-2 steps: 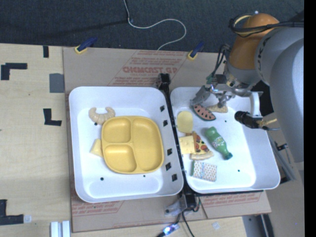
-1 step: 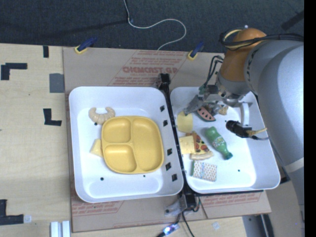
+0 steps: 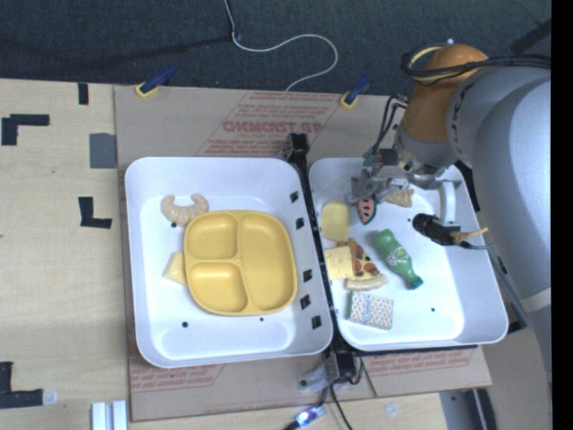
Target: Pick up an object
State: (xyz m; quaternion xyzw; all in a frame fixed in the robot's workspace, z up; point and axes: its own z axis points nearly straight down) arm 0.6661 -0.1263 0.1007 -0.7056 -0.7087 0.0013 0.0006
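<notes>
My gripper (image 3: 371,190) hangs low over the back of the right bin (image 3: 466,316). Directly below its tip lies a small watermelon slice (image 3: 367,210), red with a dark rind; whether it is gripped or only touched is hidden. Close by are a pale yellow round piece (image 3: 335,220), a green bottle (image 3: 397,257), a pizza slice (image 3: 362,260) on a yellow cheese square (image 3: 337,263), a pale bun-like piece (image 3: 365,283) and a patterned wafer (image 3: 371,310). A small beige piece (image 3: 399,199) sits just right of the gripper.
The left bin (image 3: 148,240) holds a yellow divided plate (image 3: 240,261), a tan croissant (image 3: 183,208) behind it and a yellow wedge (image 3: 174,268) at its left. The grey arm (image 3: 515,150) covers the right bin's far right side.
</notes>
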